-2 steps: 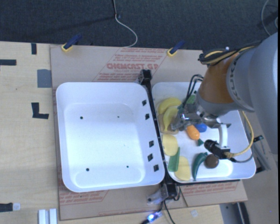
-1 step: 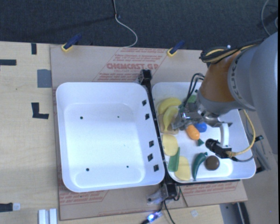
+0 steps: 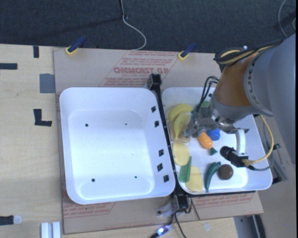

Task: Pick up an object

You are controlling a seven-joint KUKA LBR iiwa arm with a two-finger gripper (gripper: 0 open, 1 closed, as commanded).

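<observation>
The arm reaches into the right bin (image 3: 258,185), and its gripper (image 3: 194,128) hangs low near that bin's left wall, over the pale yellow pieces (image 3: 180,117) piled against the divider between the two bins. Whether the gripper is parted or closed cannot be told, since the wrist hides the tips. Nothing can be seen clamped in it.

The nearest candidates lie just beside the gripper: an orange piece (image 3: 205,141) and a blue piece (image 3: 214,133) toward the middle of the bin, the yellow pieces directly beneath and toward the left wall. The orange piece's long axis appears to run diagonally toward the bin's front right corner. Further toward the front edge lie a green pod (image 3: 210,174), a brown round object (image 3: 225,171) and more yellow slices (image 3: 181,154). The left bin (image 3: 69,133) holds nothing to pick.

The cardboard sheet (image 3: 134,71) on the worktop (image 3: 20,143) carries red printing that appears to read "CHEMCAST GP".
</observation>
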